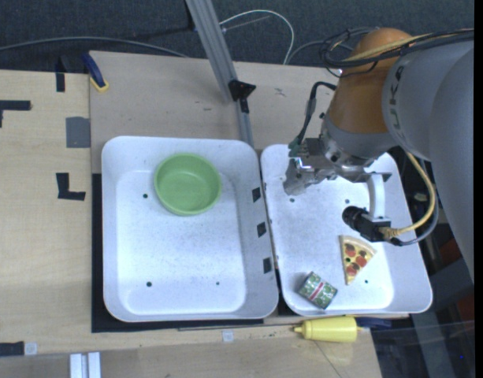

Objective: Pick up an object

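Pizza slice & green can in rt bin; bowl in left bin; end effector state unclear.

Floor: dark grey carpet across the top of the frame.
Counter: pale wood, black tape marks at left.
Cables: thin, looping at upper centre.
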Available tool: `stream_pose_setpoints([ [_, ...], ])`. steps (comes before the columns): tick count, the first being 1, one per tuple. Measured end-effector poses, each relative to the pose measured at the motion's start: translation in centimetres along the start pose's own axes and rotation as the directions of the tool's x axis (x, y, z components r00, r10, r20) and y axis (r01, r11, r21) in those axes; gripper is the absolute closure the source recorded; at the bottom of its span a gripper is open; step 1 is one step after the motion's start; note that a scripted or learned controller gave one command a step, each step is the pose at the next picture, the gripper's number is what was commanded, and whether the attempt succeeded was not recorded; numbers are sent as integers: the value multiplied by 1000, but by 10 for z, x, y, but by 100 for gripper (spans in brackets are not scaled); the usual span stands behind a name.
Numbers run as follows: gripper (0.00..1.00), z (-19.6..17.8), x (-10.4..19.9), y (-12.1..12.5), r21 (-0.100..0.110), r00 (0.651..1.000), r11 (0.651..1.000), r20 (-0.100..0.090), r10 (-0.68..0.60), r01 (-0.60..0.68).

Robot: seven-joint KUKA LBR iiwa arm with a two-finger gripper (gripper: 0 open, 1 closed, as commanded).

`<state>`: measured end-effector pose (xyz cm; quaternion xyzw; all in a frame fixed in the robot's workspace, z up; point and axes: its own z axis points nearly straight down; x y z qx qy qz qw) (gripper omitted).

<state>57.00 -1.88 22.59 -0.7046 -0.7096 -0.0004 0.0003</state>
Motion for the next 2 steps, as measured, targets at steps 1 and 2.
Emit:
stream_pose_setpoints([
  [1,100,-3,50,22,0,1000,1000,-1,0,0],
  [2,100,-7,101,58,-1,1000,1000,0,0,0],
])
